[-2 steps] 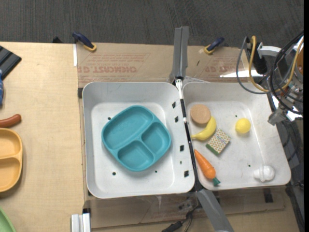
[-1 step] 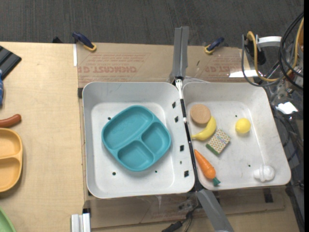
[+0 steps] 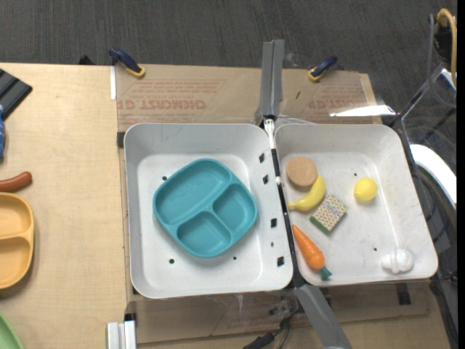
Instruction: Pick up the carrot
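The carrot (image 3: 308,247) is orange with a small green stem end. It lies in the right bin (image 3: 407,195), close to that bin's left wall and near the front. Its thin tip points up-left and its green end points toward the front edge. It lies flat and touches nothing else that I can see.
Behind the carrot lie a patterned block (image 3: 328,213), a banana (image 3: 309,195), a tan disc (image 3: 301,171) and a yellow ball (image 3: 365,189). A white lump (image 3: 397,260) sits in the front right corner. The left bin (image 3: 145,267) holds a teal divided plate (image 3: 205,207).
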